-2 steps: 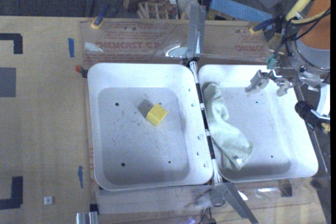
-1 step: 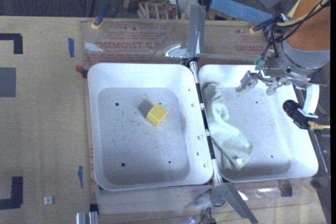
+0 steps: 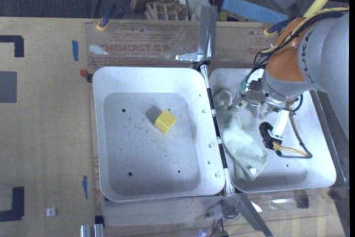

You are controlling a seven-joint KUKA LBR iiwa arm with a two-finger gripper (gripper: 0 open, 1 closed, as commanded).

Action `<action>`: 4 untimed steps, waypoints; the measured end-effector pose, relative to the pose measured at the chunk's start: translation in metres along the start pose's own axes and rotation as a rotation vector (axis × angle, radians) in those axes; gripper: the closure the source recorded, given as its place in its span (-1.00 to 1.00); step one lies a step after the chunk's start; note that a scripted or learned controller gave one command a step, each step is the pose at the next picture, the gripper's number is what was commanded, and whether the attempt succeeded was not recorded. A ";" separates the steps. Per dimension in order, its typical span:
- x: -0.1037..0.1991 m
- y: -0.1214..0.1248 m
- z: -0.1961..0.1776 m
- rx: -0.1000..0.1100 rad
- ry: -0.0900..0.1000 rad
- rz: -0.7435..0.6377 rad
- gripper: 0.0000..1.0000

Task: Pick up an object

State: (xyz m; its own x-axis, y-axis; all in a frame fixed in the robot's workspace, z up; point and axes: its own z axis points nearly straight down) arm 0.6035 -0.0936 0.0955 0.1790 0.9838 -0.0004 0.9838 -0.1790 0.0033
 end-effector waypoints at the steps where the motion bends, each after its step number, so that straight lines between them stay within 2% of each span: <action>1: -0.001 0.000 -0.010 -0.002 0.000 0.003 1.00; 2: 0.104 -0.031 -0.089 0.003 0.001 -0.009 1.00; 3: 0.156 -0.072 -0.098 0.008 0.000 0.164 1.00; 4: 0.210 -0.125 -0.047 0.009 -0.002 0.370 1.00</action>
State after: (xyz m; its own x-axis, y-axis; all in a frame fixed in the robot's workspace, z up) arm 0.5180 0.1357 0.1422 0.5228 0.8525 -0.0028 0.8525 -0.5228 -0.0055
